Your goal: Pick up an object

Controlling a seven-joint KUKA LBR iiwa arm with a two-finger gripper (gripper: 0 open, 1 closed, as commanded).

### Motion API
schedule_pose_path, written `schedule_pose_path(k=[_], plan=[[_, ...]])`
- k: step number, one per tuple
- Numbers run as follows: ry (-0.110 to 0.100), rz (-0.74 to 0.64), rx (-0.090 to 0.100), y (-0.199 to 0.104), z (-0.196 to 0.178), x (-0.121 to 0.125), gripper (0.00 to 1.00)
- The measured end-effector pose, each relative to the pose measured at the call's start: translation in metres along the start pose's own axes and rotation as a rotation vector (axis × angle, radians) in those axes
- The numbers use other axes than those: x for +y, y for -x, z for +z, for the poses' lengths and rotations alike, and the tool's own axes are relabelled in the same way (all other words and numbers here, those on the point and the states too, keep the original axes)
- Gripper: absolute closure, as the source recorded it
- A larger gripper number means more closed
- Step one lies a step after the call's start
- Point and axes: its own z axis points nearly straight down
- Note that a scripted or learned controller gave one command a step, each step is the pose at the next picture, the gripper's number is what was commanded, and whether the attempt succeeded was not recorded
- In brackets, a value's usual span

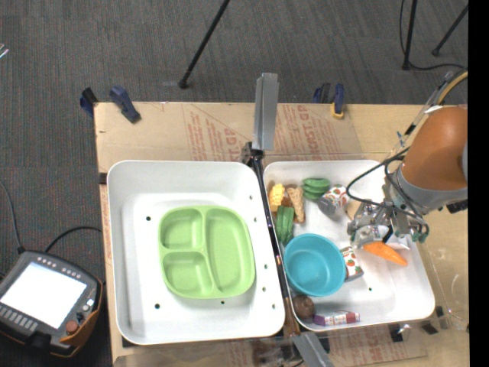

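My gripper (382,230) hangs low over the right side of the right bin (405,300), under the orange wrist band. Directly below and in front of it an orange carrot (386,253) lies on the bin floor, touching or nearly touching the gripper's tip. A blue bowl (313,264) stands left of the carrot, with a small red-and-white carton (352,264) wedged between them. The gripper's own body hides what lies under it.
The back of the right bin holds a yellow corn (276,197), a green pepper (315,187), a cucumber (285,224) and a small carton (334,200). A brown ball (304,306) and a pink bar (336,319) lie at its front. The left bin (126,205) holds a green divided plate (206,251).
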Motion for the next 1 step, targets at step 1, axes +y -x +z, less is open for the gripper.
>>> schedule_pose_path(k=[1], plan=[[-0.003,-0.001,-0.001,0.0004,-0.0002,-0.0006,0.0]])
